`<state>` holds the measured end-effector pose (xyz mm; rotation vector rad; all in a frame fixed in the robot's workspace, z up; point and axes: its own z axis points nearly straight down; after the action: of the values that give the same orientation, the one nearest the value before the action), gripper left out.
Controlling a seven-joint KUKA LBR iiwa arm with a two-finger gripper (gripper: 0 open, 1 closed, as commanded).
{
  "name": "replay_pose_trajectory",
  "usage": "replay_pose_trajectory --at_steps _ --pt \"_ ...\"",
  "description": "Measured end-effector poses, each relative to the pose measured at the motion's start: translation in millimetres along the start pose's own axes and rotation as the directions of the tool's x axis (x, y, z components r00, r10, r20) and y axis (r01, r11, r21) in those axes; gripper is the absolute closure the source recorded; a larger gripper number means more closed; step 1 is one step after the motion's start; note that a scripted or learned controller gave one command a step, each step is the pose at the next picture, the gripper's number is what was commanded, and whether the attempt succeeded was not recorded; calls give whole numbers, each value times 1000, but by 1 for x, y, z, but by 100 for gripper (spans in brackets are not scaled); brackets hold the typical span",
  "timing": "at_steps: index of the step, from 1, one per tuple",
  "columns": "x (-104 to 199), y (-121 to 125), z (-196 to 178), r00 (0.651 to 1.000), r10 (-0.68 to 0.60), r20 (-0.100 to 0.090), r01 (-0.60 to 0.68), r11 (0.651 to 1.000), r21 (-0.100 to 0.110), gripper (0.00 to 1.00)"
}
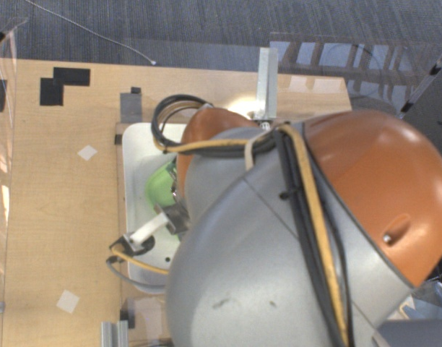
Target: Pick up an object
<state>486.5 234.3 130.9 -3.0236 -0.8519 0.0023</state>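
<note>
Reaching in from the right, my arm (293,251) covers most of the white bin (138,186) on the wooden surface (55,215). My gripper (170,212) sits low over the bin's left portion; whether it is clenched or released I cannot tell. A green object (160,183) lies just beside it, partly hidden.

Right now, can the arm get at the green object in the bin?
Probably yes. The arm is already over the white bin, its wrist right beside the green object, with nothing visible between them. The arm hides part of the object.
</note>
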Motion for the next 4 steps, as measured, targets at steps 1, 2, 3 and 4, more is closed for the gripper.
replay_pose_trajectory --at_steps 1,2,3,4 --pt "49 22 27 994 104 -39 -104 995 4 100" --pt "35 21 -25 945 326 -4 -326 945 3 100" --pt "9 1 32 941 338 -28 -338 941 9 100" --pt "35 17 33 941 337 -28 -337 942 8 100"
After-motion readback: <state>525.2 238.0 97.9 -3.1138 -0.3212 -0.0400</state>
